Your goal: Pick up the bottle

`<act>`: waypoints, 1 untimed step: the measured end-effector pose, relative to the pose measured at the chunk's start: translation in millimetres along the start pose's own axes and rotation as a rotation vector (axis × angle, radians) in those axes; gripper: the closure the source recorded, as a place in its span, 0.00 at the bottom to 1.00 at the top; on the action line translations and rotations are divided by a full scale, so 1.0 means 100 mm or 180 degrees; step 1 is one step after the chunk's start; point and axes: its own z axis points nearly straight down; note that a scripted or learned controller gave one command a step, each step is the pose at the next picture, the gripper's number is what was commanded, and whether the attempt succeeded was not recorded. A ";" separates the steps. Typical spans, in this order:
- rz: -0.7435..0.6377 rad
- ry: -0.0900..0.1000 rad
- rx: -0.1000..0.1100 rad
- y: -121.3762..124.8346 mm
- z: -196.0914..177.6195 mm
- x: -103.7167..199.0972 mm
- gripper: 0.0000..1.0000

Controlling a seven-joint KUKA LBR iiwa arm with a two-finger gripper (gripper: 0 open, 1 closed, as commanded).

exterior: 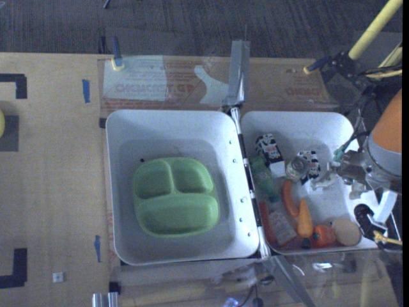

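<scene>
Two shallow white bins sit side by side on the wooden bench (51, 190). The left bin (121, 171) contains one item: a green divided plate (176, 197) with three compartments, lying flat near the bin's centre, clear of all four walls.

The right bin (300, 123) holds a crowded mix. The bottle (260, 171), green and partly translucent, lies along the bin's left wall, just beside the divider between the bins. Just above it stands a small black-and-white cow figure (269, 147). A second black-and-white figure (311, 162) sits near the bin's middle, touching a clear round jar or glass (296, 167). Below these lie two orange carrot-shaped pieces (304, 217), tilted, one partly over the other. A reddish flat packet (278, 226) rests along the lower left of this bin, below the bottle. At the lower wall sit an orange-red round fruit (323, 235) and a tan egg-shaped item (347, 232), touching each other.

The arm enters from the right, its orange band (390, 133) above the wrist. The gripper (332, 174) hangs over the right half of the right bin, near the second figure and well apart from the bottle. Whether the jaws are spread or closed cannot be told; nothing is seen between them
</scene>
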 end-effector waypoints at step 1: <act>0.0008 0.0000 -0.0008 0.01 -0.10 -0.01 1.00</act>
